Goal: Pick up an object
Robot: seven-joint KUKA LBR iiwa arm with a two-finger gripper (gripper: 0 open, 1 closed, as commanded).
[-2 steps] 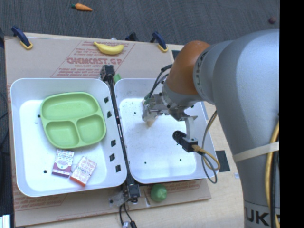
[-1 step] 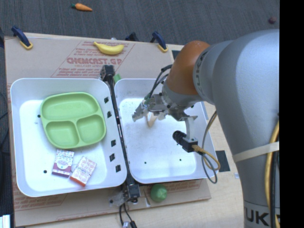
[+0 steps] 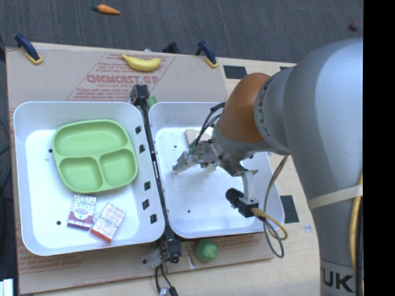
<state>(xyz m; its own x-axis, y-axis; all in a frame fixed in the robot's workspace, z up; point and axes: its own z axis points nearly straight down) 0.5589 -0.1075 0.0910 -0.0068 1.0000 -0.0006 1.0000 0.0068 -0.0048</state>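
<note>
My gripper [image 3: 184, 161] hangs low over the right bin [image 3: 185, 217], near its left-middle part, with the grey arm and orange band reaching in from the right. A pale tan object [image 3: 192, 135] lies just behind the gripper, partly hidden by the wrist. In the left bin [image 3: 31, 184] sits a green divided plate [image 3: 95, 153]. Two small printed packets [image 3: 82, 211] [image 3: 109, 221] lie in front of the plate.
A yellow banana [image 3: 142, 61] rests on the cardboard behind the bins. A green ball [image 3: 207, 250] sits outside the right bin's front edge. A carrot [image 3: 108, 8] lies on the floor. Blue clamps [image 3: 207, 52] hold the board. A black divider [image 3: 150, 159] runs between the bins.
</note>
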